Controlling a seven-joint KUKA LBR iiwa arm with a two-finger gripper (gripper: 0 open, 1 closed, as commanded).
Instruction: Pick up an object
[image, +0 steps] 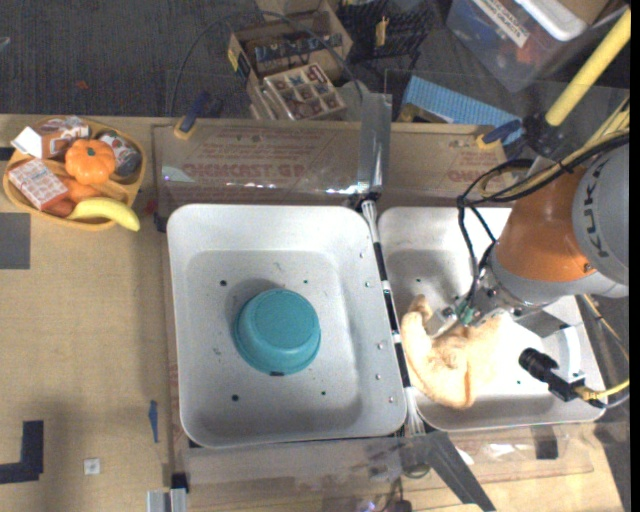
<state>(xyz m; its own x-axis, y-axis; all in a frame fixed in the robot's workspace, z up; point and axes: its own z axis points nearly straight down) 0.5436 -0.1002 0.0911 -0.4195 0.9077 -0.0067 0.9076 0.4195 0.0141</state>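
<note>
A shallow yellow dish (30, 195) stood at the far left of the tabletop (80, 340), well apart from the left bin (200, 240), and carried a small orange pumpkin (90, 160), a banana (105, 210) on its near rim and several small printed packets (38, 182). Taking the left bin as landmark, a teal bowl (278, 330) lay upside down near the middle of its floor, apart from all four walls. Behind the left bin, a strip of cardboard (260, 160) with red lettering ran along the back of both bins. Immediately to the right of the left bin, touching it along a shared rim, sat the right bin (420, 235). Within the right bin, close to the wall that adjoins the left bin, lay a pale tan, soft-looking curved object (440, 365), its form too blurred to name more closely. The tool (468, 312) hung over the upper end of that object, at or just above its surface; whether its digits were spread or closed could not be told, and no object was seen between them. To the right of the tool rose the grey arm (600, 200) with its orange band (535, 240), entering from the right side, with black cables (480, 200) looping beside it.
</note>
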